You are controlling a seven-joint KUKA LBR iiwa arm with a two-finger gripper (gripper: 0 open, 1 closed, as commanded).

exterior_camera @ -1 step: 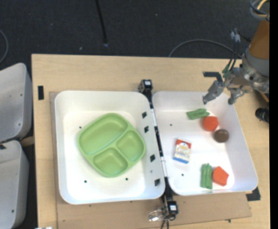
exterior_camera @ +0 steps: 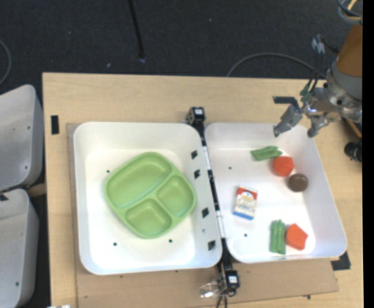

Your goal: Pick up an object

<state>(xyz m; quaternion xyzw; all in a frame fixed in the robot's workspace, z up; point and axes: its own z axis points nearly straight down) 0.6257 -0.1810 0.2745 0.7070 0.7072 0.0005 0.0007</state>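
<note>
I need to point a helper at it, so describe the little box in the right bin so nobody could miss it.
Start at the right bin, the one without the green plate. Near its middle, close to the divider between the bins, lies the small box. It is the only flat, white, printed thing there, with red on top and blue below; its neighbours are plain green, orange or brown.

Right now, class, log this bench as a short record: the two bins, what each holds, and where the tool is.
left bin: green divided plate
right bin: small green piece, orange-red ball, brown ball, small printed box, green stick beside orange block
tool: open, above right bin's far edge, holding nothing
</note>
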